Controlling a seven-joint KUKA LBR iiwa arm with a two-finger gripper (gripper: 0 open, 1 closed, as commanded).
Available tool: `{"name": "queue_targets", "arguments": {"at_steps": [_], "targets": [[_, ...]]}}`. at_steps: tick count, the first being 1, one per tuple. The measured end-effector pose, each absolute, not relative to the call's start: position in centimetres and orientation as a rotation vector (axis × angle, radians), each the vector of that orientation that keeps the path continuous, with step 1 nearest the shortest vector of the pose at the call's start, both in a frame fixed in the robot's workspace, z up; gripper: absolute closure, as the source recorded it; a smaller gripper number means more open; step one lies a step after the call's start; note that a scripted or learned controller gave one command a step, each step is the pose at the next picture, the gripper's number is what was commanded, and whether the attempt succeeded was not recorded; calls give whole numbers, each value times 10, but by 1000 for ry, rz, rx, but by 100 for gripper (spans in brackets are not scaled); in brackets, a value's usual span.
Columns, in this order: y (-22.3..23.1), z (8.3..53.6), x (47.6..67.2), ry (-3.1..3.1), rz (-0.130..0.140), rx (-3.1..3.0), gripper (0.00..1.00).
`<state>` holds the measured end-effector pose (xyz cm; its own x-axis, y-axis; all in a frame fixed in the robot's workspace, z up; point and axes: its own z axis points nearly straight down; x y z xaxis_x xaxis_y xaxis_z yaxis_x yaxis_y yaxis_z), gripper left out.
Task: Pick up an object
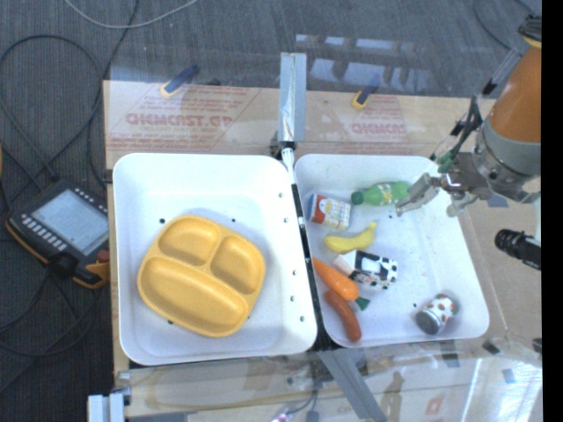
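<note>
1. My tool (437, 194): above the upper right of the right bin (466, 275), fingers spread apart, nothing between them.
2. Green bottle (382, 192): lying on its side just left of my tool, near the bin's top.
3. Small carton (330, 210): left of the bottle.
4. Banana (349, 238): below the carton and bottle.
5. Black-and-white cow toy (376, 269): mid-bin.
6. Carrot (336, 279) and sausage (344, 316): along the bin's left side, near each other.
7. Small can (435, 314): lower right corner.
8. Left bin (141, 183): holds a yellow divided plate (201, 274).
</note>
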<state>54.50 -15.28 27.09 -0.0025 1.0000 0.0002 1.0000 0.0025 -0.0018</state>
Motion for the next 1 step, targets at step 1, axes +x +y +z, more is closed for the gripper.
{"name": "queue_targets", "arguments": {"at_steps": [1], "targets": [[-122, 161, 599, -2154, 4, -2283, 0]]}}
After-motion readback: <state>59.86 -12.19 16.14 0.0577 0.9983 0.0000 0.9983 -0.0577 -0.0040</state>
